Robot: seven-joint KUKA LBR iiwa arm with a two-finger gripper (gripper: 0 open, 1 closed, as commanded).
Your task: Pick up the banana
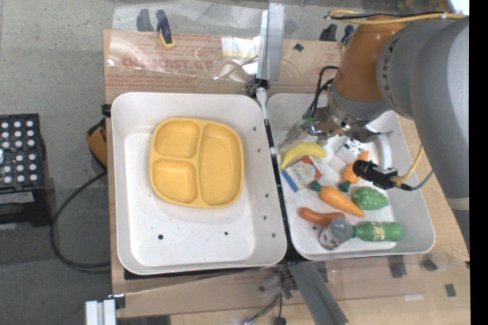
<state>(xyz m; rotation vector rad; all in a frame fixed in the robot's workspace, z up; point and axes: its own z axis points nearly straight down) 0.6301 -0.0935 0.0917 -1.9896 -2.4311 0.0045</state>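
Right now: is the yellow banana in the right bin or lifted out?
In. The yellow banana lies on the right white bin's floor, beside the gripper.

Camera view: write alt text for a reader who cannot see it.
A grey robot arm with an orange band reaches from the right into the right bin, its gripper just above a banana lying among toy foods including a carrot. The left bin holds a yellow divided plate.
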